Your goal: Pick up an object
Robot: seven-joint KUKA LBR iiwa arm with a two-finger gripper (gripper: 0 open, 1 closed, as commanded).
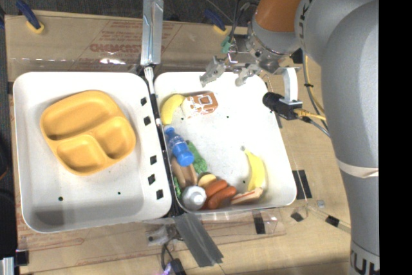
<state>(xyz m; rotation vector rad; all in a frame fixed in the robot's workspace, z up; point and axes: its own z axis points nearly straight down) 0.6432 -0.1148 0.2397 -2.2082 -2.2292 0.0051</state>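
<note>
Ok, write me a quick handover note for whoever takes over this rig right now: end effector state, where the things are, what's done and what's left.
End effector: open, holding nothing, above the far rim of the right bin.
Right bin: banana near the right wall; blue bottle along the left wall; a second yellow fruit and an orange-and-white packet at the far end; toy sausages at the near end.
Left bin: yellow divided tray.
Done: nothing picked.
Left: descend, grasp one object, lift.
</note>
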